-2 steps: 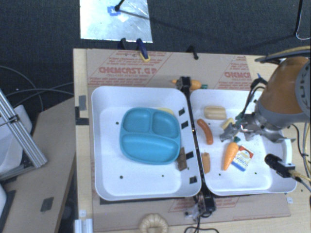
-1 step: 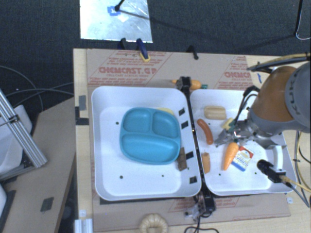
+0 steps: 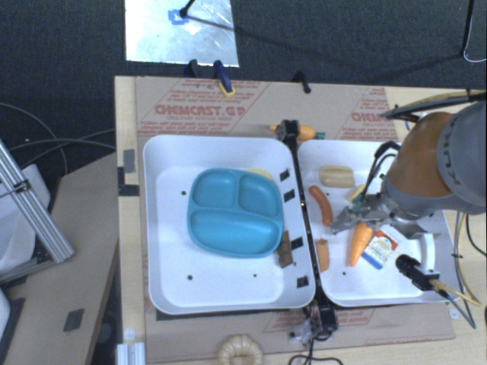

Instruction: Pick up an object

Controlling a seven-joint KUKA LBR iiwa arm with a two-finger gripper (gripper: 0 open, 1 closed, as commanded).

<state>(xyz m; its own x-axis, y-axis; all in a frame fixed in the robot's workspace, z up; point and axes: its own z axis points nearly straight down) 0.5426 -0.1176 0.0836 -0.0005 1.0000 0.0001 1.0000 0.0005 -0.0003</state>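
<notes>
Carrot (image 3: 359,243) under gripper (image 3: 351,217) in right bin (image 3: 335,291).
I judge it light, stiff, smooth; I'd pinch mid-body. Whether fingers are spread, I cannot tell.

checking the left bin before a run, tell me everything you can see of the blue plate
The blue plate is a rounded, plastic-looking tray in light blue, split into three compartments: two smaller ones at the far side, one long one at the near side. It lies flat in the left bin, toward its right half. A small brown object sits at its near right corner.
</notes>
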